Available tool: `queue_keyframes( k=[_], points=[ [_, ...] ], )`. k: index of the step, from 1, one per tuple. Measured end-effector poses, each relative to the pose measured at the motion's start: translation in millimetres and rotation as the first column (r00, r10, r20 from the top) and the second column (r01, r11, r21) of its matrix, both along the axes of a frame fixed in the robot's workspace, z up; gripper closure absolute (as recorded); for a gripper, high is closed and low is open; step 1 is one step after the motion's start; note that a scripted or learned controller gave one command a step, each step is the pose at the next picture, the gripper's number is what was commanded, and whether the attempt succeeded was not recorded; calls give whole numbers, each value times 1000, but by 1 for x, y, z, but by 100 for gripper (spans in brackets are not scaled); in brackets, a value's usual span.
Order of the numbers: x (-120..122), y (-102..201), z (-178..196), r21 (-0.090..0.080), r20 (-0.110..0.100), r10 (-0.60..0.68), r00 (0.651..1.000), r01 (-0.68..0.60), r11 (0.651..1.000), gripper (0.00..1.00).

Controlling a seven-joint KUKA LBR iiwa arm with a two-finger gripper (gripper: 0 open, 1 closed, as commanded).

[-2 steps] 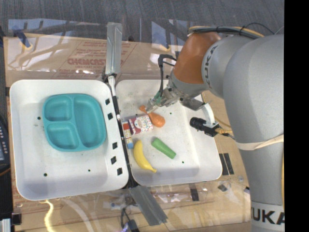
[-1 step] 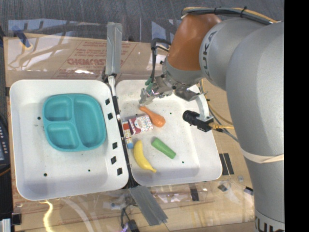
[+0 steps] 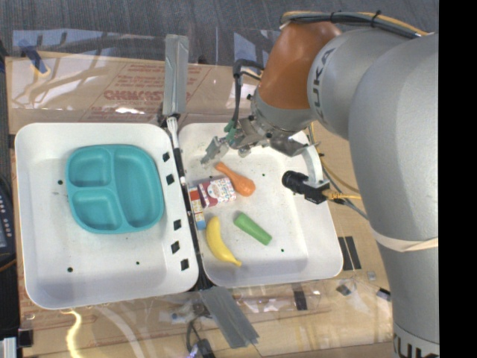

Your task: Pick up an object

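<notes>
The tool (image 3: 223,142) hangs just above center of the frame, over the upper part of the right bin (image 3: 317,248) — its fingers stand apart with nothing between them. Just below it lies an orange carrot (image 3: 237,179), with a small red-and-white packet (image 3: 212,193) at the carrot's lower left. Lower still lie a green pickle (image 3: 252,228) and a yellow banana (image 3: 220,242). The left bin (image 3: 37,222) holds a teal divided plate (image 3: 114,188).
</notes>
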State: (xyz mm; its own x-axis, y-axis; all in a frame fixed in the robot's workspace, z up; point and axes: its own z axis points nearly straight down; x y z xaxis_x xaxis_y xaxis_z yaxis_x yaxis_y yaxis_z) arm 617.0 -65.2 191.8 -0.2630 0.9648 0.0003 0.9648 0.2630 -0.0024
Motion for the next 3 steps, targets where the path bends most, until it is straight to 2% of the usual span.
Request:
queue_keyframes(
  k=[1,2,3],
  points=[
    [19,-50,-94,-1,10,145,989,-145,989,0],
    [20,-49,-84,0,9,148,989,-148,989,100],
    [-20,9,0,0,0,-175,985,175,985,100]
  ],
)
